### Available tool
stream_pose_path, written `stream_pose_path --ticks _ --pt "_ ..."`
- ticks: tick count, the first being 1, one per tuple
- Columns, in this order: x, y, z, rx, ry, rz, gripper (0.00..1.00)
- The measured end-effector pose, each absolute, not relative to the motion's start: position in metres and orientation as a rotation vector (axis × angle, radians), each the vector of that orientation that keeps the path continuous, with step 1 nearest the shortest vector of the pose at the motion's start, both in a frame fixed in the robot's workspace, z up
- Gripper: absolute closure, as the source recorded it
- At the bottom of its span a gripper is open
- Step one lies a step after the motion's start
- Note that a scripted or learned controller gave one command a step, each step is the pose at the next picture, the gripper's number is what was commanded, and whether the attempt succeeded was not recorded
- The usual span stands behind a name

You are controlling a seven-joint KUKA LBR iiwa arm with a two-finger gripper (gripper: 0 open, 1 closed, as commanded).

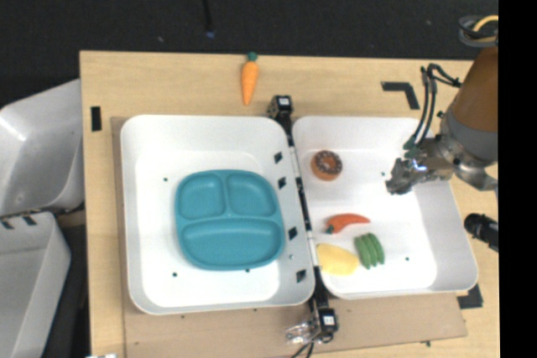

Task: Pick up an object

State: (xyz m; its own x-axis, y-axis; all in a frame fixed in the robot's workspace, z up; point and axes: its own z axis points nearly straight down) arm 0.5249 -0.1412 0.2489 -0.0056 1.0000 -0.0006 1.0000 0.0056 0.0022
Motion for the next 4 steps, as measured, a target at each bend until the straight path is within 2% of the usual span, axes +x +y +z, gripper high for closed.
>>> stream_pose_path --ticks 2,4 --pt "0.537 -0.032 0.229 2.215 2.23 0.001 1.0" --pt "0.543 0.061 0.243 2.214 2.229 0.002 1.0"
